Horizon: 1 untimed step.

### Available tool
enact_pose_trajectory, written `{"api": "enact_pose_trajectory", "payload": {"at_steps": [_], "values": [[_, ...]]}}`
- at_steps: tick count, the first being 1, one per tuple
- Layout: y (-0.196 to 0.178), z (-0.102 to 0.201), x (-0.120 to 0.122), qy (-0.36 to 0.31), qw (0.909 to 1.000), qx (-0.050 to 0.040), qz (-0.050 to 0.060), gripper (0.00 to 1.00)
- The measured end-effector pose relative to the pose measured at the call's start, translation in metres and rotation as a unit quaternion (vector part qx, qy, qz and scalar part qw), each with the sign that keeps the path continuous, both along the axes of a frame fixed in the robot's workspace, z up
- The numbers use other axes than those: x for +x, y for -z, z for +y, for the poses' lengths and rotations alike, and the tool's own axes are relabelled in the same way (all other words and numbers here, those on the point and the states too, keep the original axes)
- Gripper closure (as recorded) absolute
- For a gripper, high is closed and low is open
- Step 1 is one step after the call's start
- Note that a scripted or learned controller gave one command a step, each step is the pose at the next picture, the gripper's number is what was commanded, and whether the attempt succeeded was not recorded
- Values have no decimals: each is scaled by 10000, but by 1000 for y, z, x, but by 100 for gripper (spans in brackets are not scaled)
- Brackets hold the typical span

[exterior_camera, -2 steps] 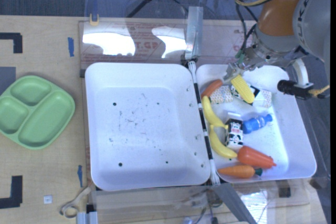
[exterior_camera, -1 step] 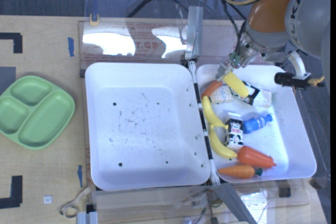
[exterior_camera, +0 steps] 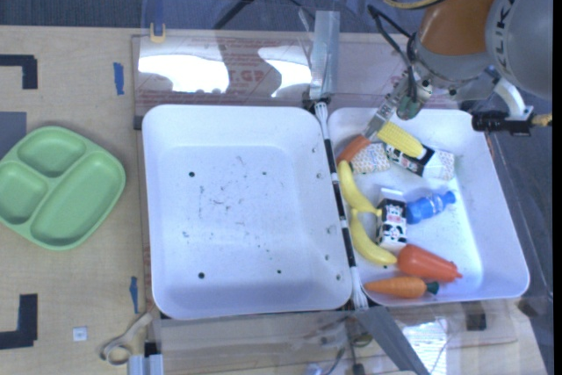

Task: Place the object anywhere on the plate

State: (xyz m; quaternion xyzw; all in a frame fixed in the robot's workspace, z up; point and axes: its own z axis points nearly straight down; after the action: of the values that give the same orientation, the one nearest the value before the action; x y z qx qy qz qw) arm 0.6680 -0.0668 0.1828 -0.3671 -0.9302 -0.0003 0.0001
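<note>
I see the grey arm with its orange band reaching in from the right, wrist angled down-left over the right shallow white bin (exterior_camera: 505, 272). Its jaws (exterior_camera: 386, 118) hang just above the yellow corn cob (exterior_camera: 397, 137); I cannot tell their state. The green three-compartment plastic plate (exterior_camera: 60, 186) rests on the wooden table (exterior_camera: 79, 294), well apart.

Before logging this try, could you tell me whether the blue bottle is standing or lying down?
Lying down: the blue bottle rests on its side on the right bin's floor, cap pointing up-right.
</note>
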Motion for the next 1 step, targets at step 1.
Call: {"api": "enact_pose_trajectory", "payload": {"at_steps": [1], "values": [[-84, 49, -7, 331, 9995, 0, -8, 100]]}}
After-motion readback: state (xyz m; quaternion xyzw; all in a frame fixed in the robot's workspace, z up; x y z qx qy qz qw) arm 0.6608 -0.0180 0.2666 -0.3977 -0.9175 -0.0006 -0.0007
